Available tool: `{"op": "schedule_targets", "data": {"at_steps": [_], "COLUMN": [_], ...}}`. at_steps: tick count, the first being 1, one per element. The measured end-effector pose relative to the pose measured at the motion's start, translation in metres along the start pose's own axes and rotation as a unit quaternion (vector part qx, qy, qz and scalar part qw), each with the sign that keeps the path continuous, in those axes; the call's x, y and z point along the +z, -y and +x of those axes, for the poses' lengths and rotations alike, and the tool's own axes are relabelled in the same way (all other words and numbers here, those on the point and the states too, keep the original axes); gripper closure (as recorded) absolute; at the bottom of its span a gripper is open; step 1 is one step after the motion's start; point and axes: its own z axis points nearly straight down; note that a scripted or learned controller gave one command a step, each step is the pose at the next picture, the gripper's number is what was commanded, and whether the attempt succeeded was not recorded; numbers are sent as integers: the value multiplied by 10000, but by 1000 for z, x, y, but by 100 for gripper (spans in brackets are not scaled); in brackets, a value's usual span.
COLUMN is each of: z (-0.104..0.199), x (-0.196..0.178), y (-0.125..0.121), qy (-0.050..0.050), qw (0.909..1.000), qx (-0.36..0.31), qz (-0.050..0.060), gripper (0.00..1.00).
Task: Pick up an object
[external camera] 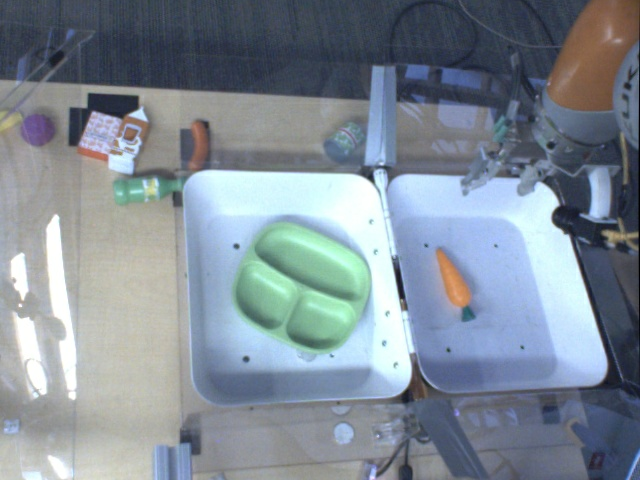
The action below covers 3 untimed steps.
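Near edge of the bench [90,368]: pale wood-grain surface, with sheen from a clear panel at the left; small metal fittings sit just below the bins.

Left bin [205,368]: shallow, white, smooth, with rounded corners and small dark holes in the floor. A green tray [303,286] lies at its centre, a glossy rounded rectangle turned at an angle, divided into one long and two smaller compartments. It covers most of the floor; a margin of bare floor remains on all sides.

Right bin [500,368]: same form, touching the left bin along a metal divider. A carrot [454,282] lies left of centre on the floor, orange, tapered, with a green stub at its near end. It is apart from every wall, with open floor around it.

Far side: the gripper [505,171] hangs over the far rim of the right bin, well apart from the carrot. Its thin metal fingers are spread apart, nothing between them. The arm's orange band [595,53] is above it at the right.

Beyond the left bin, on the bench: a green bottle [147,189] lying flat, a red-and-white carton [113,135], a purple ball [38,129], an orange-handled item [199,144], and a blurred clear item [346,140].
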Motion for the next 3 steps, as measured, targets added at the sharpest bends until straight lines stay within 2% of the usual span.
{"op": "schedule_targets", "data": {"at_steps": [1,2,3], "z": [107,217,274], "x": [44,-31,-28], "y": [21,-21,17], "qy": [-3,-5,-7], "qw": [9922,9911,9989], "qx": [1243,1332,469], "qz": [16,8,13], "gripper": [0,0,0]}}
